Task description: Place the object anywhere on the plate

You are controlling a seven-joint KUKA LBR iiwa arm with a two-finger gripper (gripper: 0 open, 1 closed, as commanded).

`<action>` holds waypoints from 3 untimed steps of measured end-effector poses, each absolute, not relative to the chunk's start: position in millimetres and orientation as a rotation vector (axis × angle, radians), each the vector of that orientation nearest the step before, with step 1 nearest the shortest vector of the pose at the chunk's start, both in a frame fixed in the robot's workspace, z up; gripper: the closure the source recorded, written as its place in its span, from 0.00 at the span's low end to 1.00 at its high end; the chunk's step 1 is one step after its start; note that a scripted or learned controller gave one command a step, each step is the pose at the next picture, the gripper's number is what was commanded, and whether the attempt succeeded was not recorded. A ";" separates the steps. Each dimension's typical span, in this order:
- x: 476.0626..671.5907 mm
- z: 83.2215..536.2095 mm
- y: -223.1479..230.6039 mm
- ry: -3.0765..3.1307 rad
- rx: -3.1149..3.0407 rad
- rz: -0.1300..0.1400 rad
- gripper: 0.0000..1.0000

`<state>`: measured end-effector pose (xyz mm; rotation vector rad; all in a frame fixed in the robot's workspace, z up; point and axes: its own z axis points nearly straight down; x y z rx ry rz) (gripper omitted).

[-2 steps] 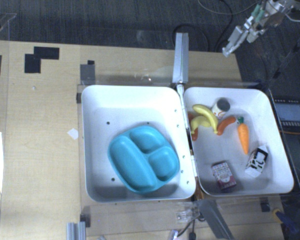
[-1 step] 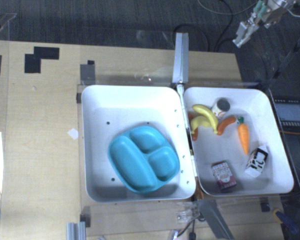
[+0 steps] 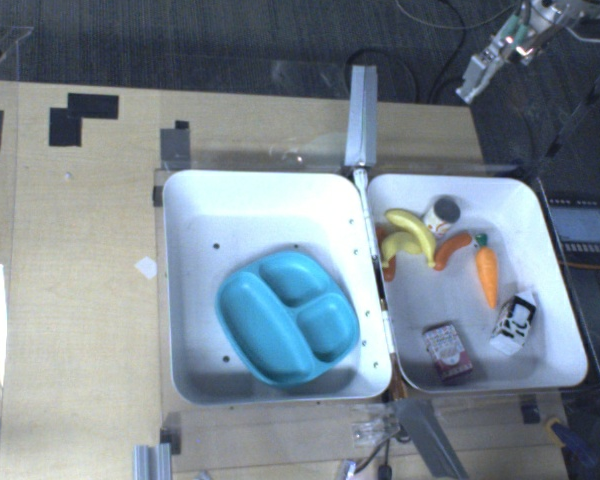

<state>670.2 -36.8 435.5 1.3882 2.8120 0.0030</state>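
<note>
A light blue plate (image 3: 285,315) with three compartments lies in the left bin (image 3: 195,268), near its front. The right bin (image 3: 550,258) holds a yellow banana (image 3: 408,230), an orange carrot (image 3: 488,273), a reddish sausage (image 3: 452,250), a small round grey object (image 3: 445,210), a black-and-white carton (image 3: 515,323) and a dark red box (image 3: 448,352). My gripper (image 3: 471,89) hangs high at the top right, beyond the far rim of the right bin, with nothing seen in it.
A metal post (image 3: 362,118) rises at the back where the two bins meet. Black cables (image 3: 430,8) run over the dark floor behind. Black tape marks (image 3: 80,116) lie on the wooden bench at the left.
</note>
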 end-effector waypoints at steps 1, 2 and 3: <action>672.1 447.2 -35.8 2.808 1.380 0.006 1.00; 661.3 435.0 -30.1 2.983 0.968 0.003 1.00; 663.3 447.0 -29.1 2.977 0.963 0.008 1.00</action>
